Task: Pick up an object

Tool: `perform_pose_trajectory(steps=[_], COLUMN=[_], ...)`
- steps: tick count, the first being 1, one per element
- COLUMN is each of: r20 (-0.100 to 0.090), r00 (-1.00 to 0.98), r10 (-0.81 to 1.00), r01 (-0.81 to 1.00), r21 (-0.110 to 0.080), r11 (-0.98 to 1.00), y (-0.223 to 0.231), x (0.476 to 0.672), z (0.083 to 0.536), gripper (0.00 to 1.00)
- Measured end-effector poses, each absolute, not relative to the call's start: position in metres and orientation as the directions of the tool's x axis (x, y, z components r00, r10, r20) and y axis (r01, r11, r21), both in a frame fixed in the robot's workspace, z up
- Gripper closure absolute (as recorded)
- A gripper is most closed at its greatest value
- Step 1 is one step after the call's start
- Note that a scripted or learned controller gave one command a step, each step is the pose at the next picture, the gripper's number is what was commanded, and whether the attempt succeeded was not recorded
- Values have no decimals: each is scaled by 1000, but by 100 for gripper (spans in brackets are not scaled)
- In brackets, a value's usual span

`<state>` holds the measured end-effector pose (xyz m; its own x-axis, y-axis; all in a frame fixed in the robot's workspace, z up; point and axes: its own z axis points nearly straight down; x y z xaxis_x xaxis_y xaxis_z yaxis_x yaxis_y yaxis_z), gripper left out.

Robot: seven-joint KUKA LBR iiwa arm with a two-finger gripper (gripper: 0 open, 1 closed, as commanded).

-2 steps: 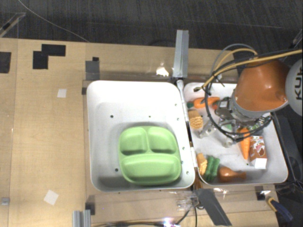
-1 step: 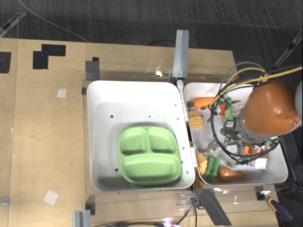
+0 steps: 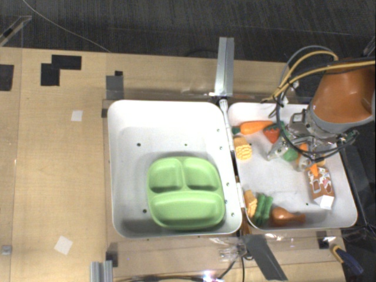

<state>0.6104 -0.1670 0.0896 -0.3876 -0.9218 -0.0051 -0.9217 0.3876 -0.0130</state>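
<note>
Tool [image 3: 286, 148] low in right bin [image 3: 346, 216], green toy [image 3: 289, 155] at its tips; grip state cannot tell.

Two white bins [image 3: 117, 157] [image 3: 346, 213], one green tray [image 3: 185, 191], one carrot [image 3: 254, 127], one small carton [image 3: 321, 186].

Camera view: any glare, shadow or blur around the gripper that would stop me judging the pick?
Camera view: lighting is even, no strong glare on the right bin; the gripper is a small, soft cluster over toy food, its detail unclear; the arm is slightly blurred; the green tray casts a soft shadow in the left bin.
</note>
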Motion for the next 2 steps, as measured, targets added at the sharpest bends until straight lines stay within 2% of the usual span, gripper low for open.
perform_pose_trajectory(steps=[1,2], r20=[-14,-15], r00=[-247,-250], r10=[-969,-968], r01=[-969,-968], r21=[-18,-27], r11=[247,250], y=[-182,-182], x=[539,542], z=[92,104], gripper=[0,100])
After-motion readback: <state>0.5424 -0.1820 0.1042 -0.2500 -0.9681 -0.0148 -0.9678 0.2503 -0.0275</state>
